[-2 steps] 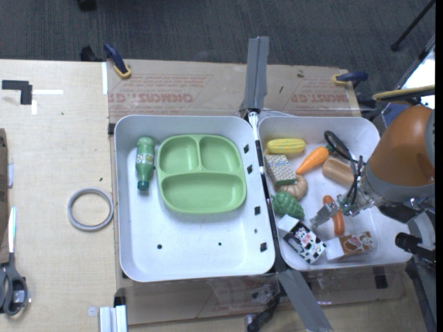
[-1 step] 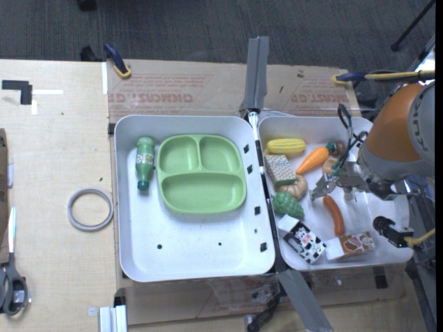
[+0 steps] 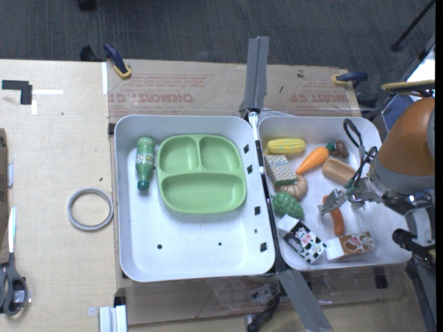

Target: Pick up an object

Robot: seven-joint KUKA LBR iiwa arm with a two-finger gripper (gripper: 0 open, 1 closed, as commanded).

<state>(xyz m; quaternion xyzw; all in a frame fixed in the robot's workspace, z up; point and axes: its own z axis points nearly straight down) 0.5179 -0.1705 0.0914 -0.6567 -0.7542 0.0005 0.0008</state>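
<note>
My gripper (image 3: 335, 203) hangs low in the right bin (image 3: 367, 126), reaching in from the right under the orange wrist band. It is just above the upper end of a small red sausage (image 3: 337, 221); whether they touch is unclear. Around it lie a tan bun (image 3: 338, 170), a carrot (image 3: 313, 160), a yellow corn cob (image 3: 285, 146), a checkered cracker (image 3: 277, 167), a broccoli piece (image 3: 287, 204), a black-and-white box (image 3: 304, 241) and a printed packet (image 3: 356, 243).
The left bin (image 3: 187, 254) holds a green divided plate (image 3: 202, 173) and a green bottle (image 3: 144, 162) by its left wall. On the bench at left lie a tape ring (image 3: 90, 208) and scissors (image 3: 12, 282).
</note>
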